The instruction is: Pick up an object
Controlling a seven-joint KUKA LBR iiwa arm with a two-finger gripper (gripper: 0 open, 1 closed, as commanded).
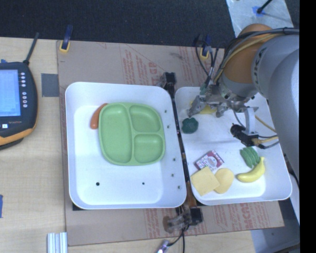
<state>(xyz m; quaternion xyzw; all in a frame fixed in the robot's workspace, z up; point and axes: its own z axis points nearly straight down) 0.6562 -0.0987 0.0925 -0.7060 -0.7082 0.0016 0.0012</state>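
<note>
While the arm [268, 62] hides the right bin's [274, 194] 1 o'clock corner, jaws [205, 105] unreadable | dark green object [189, 125] just beside at 7 o'clock | banana [252, 173], cheese [204, 182] at 5 o'clock.

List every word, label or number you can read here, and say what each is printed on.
None reads clearly.
Cardboard sheet: red printed lettering, too blurred to read.
Small red-and-white packet: markings too small.
Handheld pendant: blue screen and buttons, nothing legible.
</note>
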